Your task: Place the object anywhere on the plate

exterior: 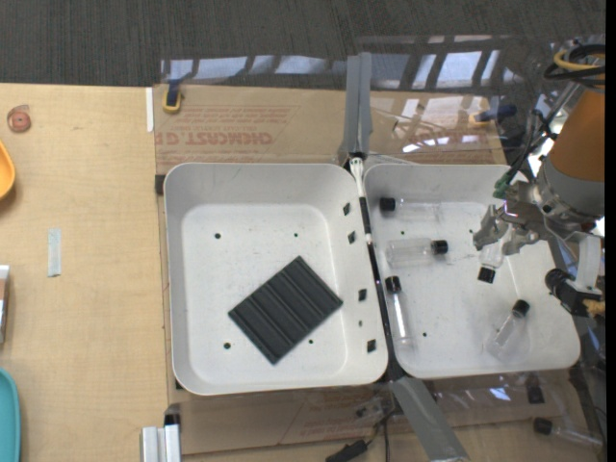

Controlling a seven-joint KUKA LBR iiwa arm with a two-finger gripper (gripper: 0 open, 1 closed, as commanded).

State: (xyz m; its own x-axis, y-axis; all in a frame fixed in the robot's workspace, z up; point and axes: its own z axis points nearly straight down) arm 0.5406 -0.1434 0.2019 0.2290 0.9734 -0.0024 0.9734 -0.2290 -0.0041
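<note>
A dark ribbed rectangular plate [286,309] lies at an angle on the floor of the left bin [192,258]. Over the right side of the right bin [452,354], my gripper [495,243] is shut on a clear vial [489,260]. The vial hangs down from between the fingers, black cap lowest. Gripper and vial are far to the right of the plate, across the wall between the bins.
Several other clear vials with black caps lie in the right bin: one near the back [402,204], one mid-bin [420,250], one along the left wall [397,308], one at the front right [508,325]. Cardboard lies under the bins, and a wooden bench is at left.
</note>
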